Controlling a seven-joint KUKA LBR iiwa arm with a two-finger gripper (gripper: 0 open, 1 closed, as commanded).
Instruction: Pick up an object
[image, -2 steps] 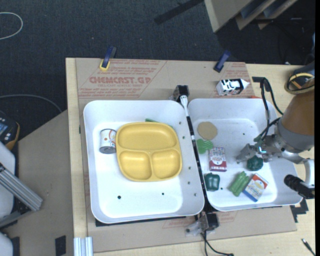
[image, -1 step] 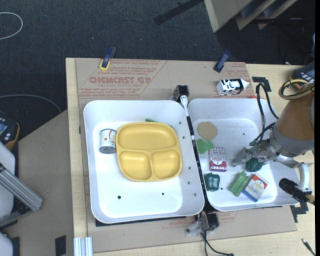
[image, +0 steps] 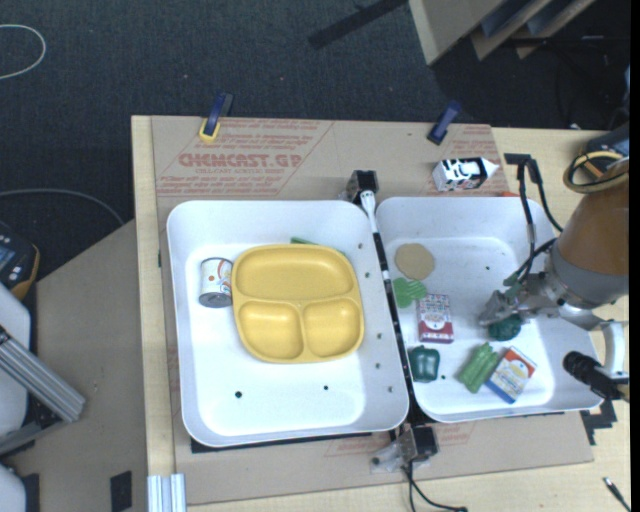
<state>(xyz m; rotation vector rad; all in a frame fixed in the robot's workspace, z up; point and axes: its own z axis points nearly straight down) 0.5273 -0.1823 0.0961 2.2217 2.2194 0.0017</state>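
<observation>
My gripper (image: 503, 310) is low over the right side of the right bin (image: 470, 222), at the end of the grey arm with the orange band (image: 600, 235). A small dark teal object (image: 506, 327) lies right at its tip; whether it is gripped is unclear. Further left in the bin lie a tan disc (image: 415, 262), a light green piece (image: 408, 292), a red and white packet (image: 435, 318) and a dark green pepper (image: 425, 362). A green bottle (image: 478, 367) and a colourful small box (image: 511, 375) lie just in front of the gripper.
The left bin (image: 200, 380) holds a yellow divided plate (image: 298, 300), a small can (image: 214, 282) on its left and a green item (image: 303, 241) peeking out behind it. A black and white object (image: 465, 172) sits on the bench behind the right bin. Cables run near the arm.
</observation>
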